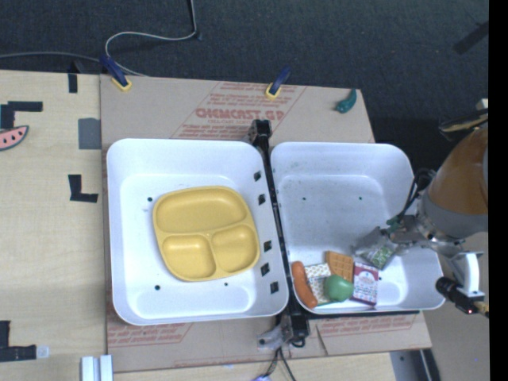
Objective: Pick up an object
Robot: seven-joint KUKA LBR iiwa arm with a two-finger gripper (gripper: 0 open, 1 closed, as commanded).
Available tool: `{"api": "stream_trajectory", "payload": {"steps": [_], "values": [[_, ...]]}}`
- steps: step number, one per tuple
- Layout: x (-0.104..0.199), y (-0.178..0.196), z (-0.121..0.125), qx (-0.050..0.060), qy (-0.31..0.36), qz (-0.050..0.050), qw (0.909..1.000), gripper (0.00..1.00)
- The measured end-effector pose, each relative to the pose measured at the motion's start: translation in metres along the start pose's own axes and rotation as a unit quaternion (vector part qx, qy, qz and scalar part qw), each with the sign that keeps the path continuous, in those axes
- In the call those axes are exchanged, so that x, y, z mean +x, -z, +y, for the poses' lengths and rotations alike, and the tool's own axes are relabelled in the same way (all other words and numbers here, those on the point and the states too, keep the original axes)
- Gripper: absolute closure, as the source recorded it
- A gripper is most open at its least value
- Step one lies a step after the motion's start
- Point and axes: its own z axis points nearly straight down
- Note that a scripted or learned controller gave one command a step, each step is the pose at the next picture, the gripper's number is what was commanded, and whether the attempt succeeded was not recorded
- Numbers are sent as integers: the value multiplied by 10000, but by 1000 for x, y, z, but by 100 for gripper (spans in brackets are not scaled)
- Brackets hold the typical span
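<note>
On my bench I am seeing two white bins; the left bin [127, 213] is holding a yellow tray [206, 232]. At four o'clock the gripper [381, 248] is hanging low in the right bin [341, 173], just above a red packet [366, 284], green ball [338, 289], cracker [338, 262] and sausage [302, 284]. I cannot tell its grip.

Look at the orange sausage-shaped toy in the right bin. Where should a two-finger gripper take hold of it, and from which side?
Probably across the middle of the sausage, coming straight down from above. It lies flat and long, close to the right bin's left wall, with a checked packet against its other side, so the fingers would need to close across its narrow width.
</note>
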Motion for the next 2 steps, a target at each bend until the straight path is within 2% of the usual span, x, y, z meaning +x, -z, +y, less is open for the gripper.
{"api": "stream_trajectory", "payload": {"steps": [1,2], "values": [[51,-19,12,-33,-1,-19,10000,0],[51,-9,13,-51,2,-27,10000,100]]}}
